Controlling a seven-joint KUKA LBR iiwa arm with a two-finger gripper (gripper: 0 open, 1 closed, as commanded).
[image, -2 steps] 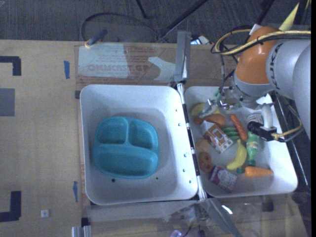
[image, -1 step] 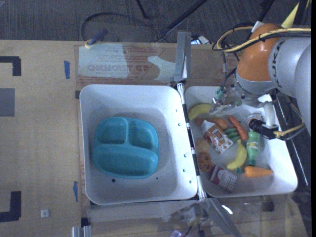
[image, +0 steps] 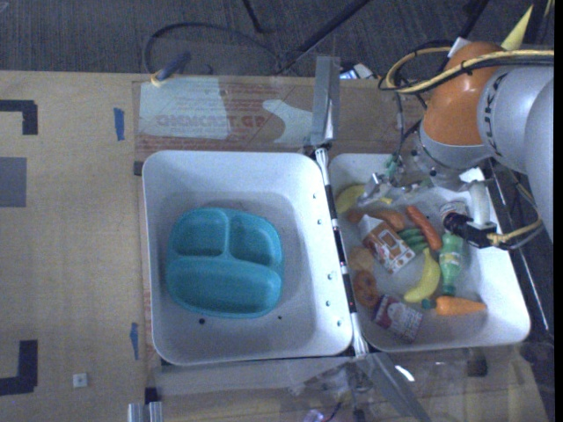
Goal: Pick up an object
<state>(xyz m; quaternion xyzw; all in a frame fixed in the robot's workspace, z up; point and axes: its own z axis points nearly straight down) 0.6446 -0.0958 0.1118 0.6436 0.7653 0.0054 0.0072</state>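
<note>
Orange plastic carrot just under the pincer, in the crowded right bin.

Orange and slim, the toy carrot (image: 424, 226) lies in the far half of the right bin (image: 506, 319), its long axis slanting from far-left to near-right, and the pincer (image: 393, 183) hovers just to its far-left, close above the pile; whether it is wide or narrow I cannot tell from here. A snack box (image: 390, 246) sits touching the carrot's near-left side, a yellow banana (image: 427, 279) and a green bottle (image: 450, 260) lie just nearer, and a second carrot (image: 459, 306) rests by the near wall. The clutter leaves little free room around it. The left bin (image: 167, 183) holds a teal divided plate (image: 225, 261), well apart on the tabletop (image: 70, 236).
</note>
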